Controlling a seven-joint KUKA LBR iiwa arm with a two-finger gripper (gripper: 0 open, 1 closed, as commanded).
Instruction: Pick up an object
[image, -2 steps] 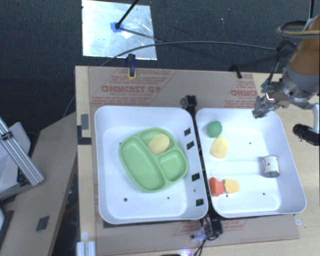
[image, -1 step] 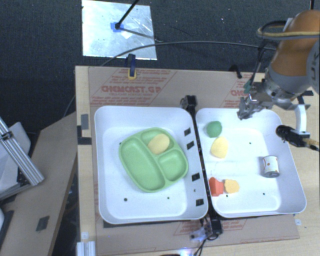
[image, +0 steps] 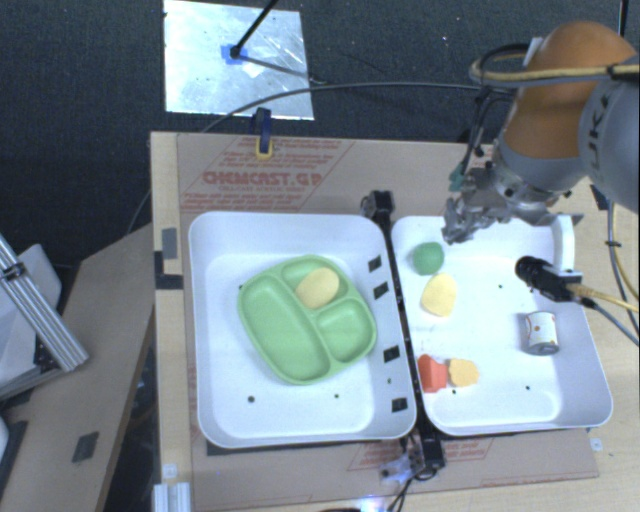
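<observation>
right bin (image: 580, 400), centre-right of frame: green ball (image: 428, 257) at its upper left, yellow lump (image: 439, 296) just below it. orange piece (image: 433, 373) touching a tan piece (image: 463, 373) at lower left, small can (image: 541, 332) at right. left bin (image: 215, 300) holds a green tray (image: 290, 345) with a yellow piece (image: 319, 287) in its top compartment. gripper (image: 455, 232) is just up and right of the ball, over the bin's top edge. open or closed: can't tell.

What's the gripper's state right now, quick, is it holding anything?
Gripper: open or closed cannot be told; no object seen in its grasp. It is near the green ball in the right bin.
</observation>
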